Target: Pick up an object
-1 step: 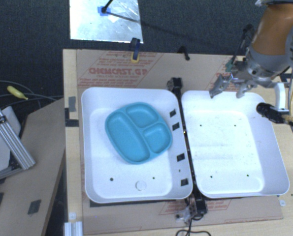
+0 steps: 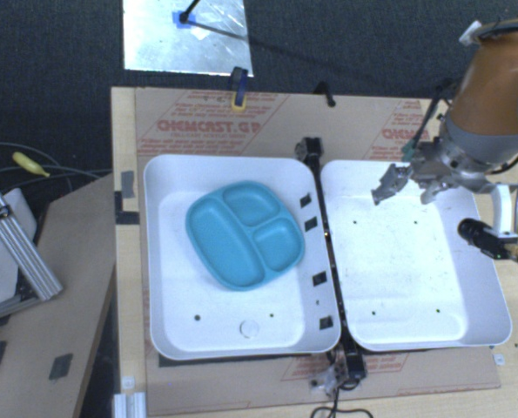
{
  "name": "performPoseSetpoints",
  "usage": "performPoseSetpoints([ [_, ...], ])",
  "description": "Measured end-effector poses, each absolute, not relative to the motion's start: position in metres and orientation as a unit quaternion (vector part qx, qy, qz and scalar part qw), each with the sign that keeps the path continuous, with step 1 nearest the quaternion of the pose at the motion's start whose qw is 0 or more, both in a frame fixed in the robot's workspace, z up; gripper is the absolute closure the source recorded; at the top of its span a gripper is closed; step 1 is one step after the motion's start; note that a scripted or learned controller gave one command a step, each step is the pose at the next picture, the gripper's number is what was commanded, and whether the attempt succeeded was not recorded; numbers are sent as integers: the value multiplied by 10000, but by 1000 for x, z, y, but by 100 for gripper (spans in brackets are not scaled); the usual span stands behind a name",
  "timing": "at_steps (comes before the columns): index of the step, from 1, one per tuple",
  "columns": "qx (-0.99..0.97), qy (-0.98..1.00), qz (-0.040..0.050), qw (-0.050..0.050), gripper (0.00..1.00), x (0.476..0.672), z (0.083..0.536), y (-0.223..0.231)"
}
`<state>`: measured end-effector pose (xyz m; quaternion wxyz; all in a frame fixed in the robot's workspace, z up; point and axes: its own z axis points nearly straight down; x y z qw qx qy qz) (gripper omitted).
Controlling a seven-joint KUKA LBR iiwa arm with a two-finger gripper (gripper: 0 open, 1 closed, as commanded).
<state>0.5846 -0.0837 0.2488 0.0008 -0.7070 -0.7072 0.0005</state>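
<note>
Claw over right bin, plate in left bin.

Camera view: the claw (image 2: 408,185) hung above the upper part of the right bin (image 2: 415,320), fingers spread, one dark tip pointing down-left, the other toward the bin's right side, nothing between them. The blue plate (image 2: 241,238), three compartments, lay flat in the left bin (image 2: 167,320), well apart from the claw and across the divider (image 2: 321,233) where the two bins meet. From the claw the plate lay to the view's left and somewhat toward the near edge. Its long axis ran diagonal, upper right to lower left; the nearest rim to the claw was the upper-right one, beside the divider. Judged: a pick would need a traverse left over the divider before any descent, likely onto that near rim.
</note>
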Motion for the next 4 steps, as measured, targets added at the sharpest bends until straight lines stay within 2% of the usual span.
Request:
performPoseSetpoints([
  [1,-7053,-7089,-18,-9,0,520,293,-60],
  [2,-7026,-7116,-1,20,0,497,246,45],
  [3,-7040,-7102,-91,-55,0,488,411,65],
  [4,-7036,-7106,-30,-22,100,488,413,64],
])
